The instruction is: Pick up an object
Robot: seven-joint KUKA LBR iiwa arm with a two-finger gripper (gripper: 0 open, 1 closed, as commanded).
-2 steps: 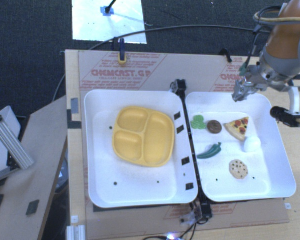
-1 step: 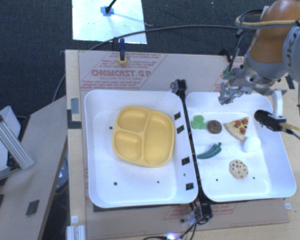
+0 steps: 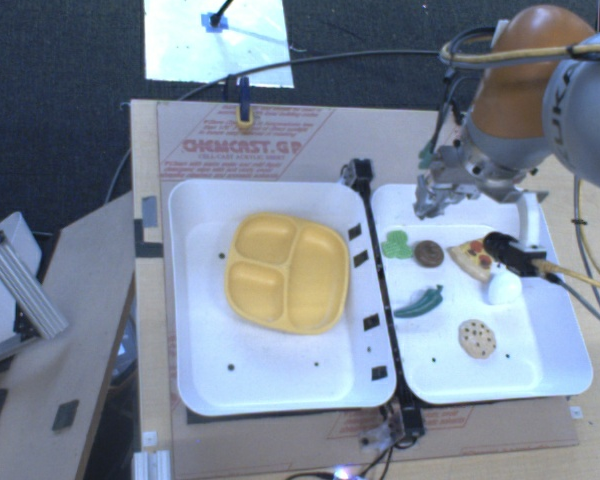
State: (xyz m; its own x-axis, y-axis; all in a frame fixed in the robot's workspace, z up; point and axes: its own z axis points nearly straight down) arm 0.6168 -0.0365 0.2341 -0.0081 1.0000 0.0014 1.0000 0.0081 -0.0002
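While I hung over the far corner of the right-hand shallow white plastic bin (image 3: 565, 363), close to the edge it shared with its neighbour, my gripper (image 3: 432, 206) pointed down toward the bin floor. Whether it was spread or drawn together I could not tell from that slanted view.

Every loose piece within reach lay flat on the white floor of that same bin. Nearest to me, just on the near side of my gripper and apart from it, sat a small bright green clover-shaped toy (image 3: 397, 244) with lobed edges. Just beside it lay a dark brown round disc (image 3: 429, 254), smooth and glossy like a chocolate biscuit. I could not tell whether those two touched. Further toward the arm's side rested a wedge-shaped toy pizza slice (image 3: 470, 258), tan at the crust with red and yellow topping. Nearer the camera, by the shared edge, lay a curved dark green pod-shaped toy (image 3: 418, 302), slim and pointed at one end. Well apart from it, nearer the front wall, sat a round tan biscuit speckled with dark chips (image 3: 477, 338).

Alone in the left-hand shallow white plastic bin (image 3: 195, 368) was a pale yellow divided plastic plate (image 3: 285, 273), sitting level. Both bins stood side by side on the tan table (image 3: 150, 318).
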